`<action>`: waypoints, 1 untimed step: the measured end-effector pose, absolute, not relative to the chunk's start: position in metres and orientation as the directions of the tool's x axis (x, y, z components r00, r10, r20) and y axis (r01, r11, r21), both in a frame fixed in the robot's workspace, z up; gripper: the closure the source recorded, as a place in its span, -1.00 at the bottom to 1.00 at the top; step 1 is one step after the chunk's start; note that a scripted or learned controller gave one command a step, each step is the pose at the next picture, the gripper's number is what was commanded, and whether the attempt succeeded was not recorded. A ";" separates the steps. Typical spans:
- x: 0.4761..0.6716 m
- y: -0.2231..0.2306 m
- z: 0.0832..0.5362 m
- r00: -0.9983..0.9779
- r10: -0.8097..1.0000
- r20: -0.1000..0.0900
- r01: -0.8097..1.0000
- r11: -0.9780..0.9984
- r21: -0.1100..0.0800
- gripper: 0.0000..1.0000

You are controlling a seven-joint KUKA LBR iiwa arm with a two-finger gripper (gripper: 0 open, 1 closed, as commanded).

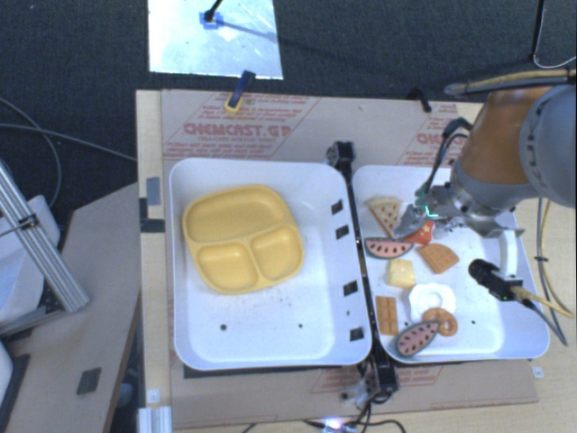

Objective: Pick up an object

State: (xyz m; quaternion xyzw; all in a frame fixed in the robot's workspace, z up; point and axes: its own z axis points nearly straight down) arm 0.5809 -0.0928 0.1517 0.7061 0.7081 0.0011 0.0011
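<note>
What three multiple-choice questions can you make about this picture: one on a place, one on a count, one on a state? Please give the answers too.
1. Where does the yellow tray lie?
A. in the left bin
B. in the right bin
C. on the floor

2. How many compartments does the tray have?
A. two
B. three
C. five

3. Where is the gripper now?
A. above the tray
B. outside both bins
C. low over the toy food in the right bin

Answers: 1 A, the tray rests on the left bin's white floor. 2 B, one long section and two smaller ones are seen. 3 C, it sits by the pizza slice and the watermelon slice.
</note>
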 end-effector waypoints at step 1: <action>0.604 -0.084 0.137 -0.006 1.000 0.000 1.000 0.006 0.003 -1.00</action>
